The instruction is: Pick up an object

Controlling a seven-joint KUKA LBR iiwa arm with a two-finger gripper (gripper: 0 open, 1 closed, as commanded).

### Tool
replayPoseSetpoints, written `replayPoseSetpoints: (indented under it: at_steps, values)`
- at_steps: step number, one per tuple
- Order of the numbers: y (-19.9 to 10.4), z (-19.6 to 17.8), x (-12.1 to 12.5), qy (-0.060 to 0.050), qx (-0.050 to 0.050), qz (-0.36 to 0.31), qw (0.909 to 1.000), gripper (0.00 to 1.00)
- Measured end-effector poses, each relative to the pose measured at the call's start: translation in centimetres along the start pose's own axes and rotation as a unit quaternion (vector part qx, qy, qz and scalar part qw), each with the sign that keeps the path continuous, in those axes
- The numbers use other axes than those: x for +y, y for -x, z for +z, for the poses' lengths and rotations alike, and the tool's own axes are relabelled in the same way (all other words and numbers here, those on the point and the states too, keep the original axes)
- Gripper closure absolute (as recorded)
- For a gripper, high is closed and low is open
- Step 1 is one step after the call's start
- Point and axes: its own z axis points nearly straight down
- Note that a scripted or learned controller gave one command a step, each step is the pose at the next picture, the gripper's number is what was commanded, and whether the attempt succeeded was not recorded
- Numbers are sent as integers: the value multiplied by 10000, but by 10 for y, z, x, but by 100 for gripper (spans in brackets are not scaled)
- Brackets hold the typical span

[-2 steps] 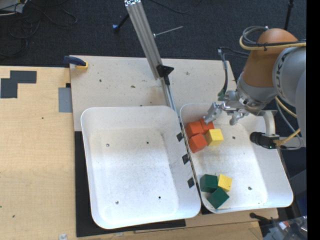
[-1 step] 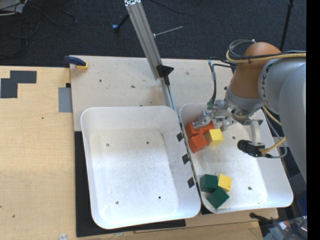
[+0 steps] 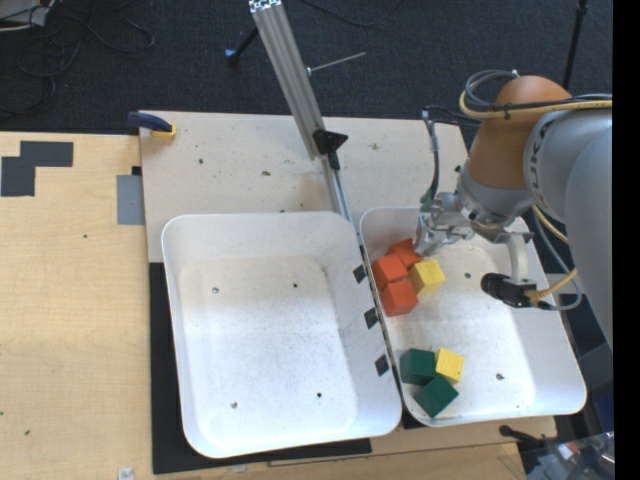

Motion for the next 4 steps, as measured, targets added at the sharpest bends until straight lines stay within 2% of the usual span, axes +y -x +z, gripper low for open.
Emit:
replayPoseSetpoints:
  at_steps: [1,2,3,4]
  values:
    - [4,-53,12,-29,-3,-15,10000,100]
    - [5,-74,12,-44,1,-25,10000,100]
    - [-33,-80,-15,-72,9,-21,10000,100]
    - [-91,-87,-37,-73,17,-29,10000,100]
